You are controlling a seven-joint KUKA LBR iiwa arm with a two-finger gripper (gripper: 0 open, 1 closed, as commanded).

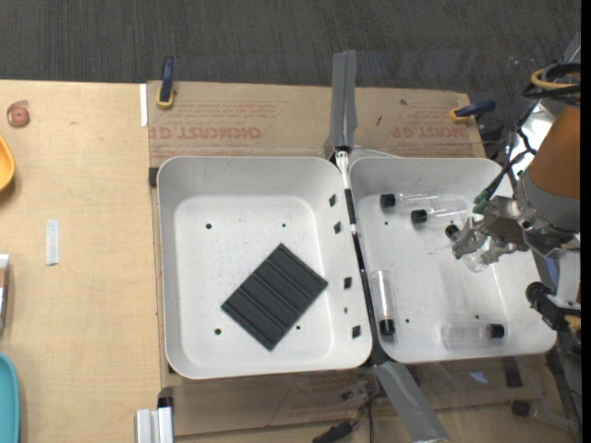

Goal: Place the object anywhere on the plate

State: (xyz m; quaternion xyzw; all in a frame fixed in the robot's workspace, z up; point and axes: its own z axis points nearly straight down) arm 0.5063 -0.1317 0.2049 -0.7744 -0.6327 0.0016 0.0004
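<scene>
Two shallow white bins sit side by side on a cardboard sheet clamped to a wooden table (83,201). The left bin (185,178) holds a dark, ribbed rectangular plate (275,295) lying flat and turned diagonally, a little toward the bin's near edge and well apart from every wall — an easy, open target for a drop from above.

The right bin (517,340) holds several clear tubes with black caps. One tube (427,207) lies near the bin's far edge, another (380,305) lies along the left wall where the two bins meet, and a third (471,333) rests near the near-right corner. They are scattered apart, which looks likely to leave room for fingers to come down around one at a time.

The grey arm (559,169) reaches in over the right bin's right edge, its orange band visible above the wrist. The tool (478,243) hangs low over the right half of that bin, with something clear and glassy just below it — probably a tube, the task's object. Clear plastic against white makes it too hard to tell whether the tool's tips are spread or pinching, or whether the tube sits between them.

Judging from this, the pickup is in hand and the carry leftward across the shared wall to the plate is not yet done.
</scene>
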